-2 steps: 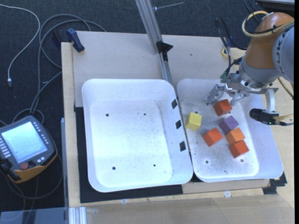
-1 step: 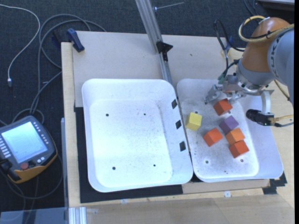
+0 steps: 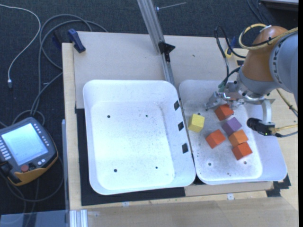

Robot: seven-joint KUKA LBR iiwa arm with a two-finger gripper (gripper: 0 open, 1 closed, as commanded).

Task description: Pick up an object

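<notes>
- Approach step: the pincer (image 3: 226,100) hovers over the right bin (image 3: 272,167), just above an orange block (image 3: 224,111); its grip state cannot be told.
- Next, judging by this: descend squarely and close.

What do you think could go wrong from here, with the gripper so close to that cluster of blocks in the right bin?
1. The gripper sits right above the top orange block, which appears to touch the purple block; closing may nudge its neighbour instead of gripping cleanly.
2. Two more orange blocks are stacked in the same tight line, so one push could shift the whole row.
3. The loose cables by the wrist could snag.
</notes>
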